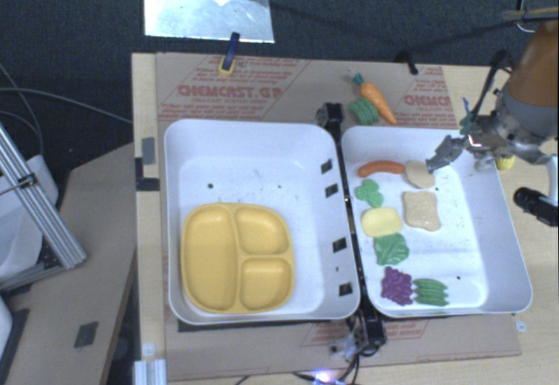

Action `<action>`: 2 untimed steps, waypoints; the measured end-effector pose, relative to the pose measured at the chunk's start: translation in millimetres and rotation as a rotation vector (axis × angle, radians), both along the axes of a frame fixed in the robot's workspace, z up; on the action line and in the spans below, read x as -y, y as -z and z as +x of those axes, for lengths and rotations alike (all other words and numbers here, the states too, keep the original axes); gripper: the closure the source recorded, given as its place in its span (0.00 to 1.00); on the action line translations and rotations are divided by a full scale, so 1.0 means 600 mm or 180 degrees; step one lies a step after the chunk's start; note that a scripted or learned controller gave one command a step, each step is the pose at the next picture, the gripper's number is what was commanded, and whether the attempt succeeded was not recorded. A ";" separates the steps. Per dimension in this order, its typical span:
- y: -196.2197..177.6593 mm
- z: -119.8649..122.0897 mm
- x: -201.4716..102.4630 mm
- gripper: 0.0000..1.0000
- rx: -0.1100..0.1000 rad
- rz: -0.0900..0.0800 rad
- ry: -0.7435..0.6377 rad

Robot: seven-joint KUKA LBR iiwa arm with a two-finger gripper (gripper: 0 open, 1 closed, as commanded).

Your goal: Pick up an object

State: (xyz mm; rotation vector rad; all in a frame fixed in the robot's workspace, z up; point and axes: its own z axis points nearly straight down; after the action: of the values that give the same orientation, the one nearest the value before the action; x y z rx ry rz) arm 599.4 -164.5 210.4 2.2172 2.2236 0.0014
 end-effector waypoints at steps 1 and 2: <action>0.218 -0.177 -0.040 0.00 -0.0030 0.0014 0.0018; 0.173 -0.187 -0.137 0.00 -0.0004 0.0013 -0.0017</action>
State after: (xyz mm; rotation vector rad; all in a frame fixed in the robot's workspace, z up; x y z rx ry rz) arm 486.9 -82.4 106.6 2.2140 2.2319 0.0044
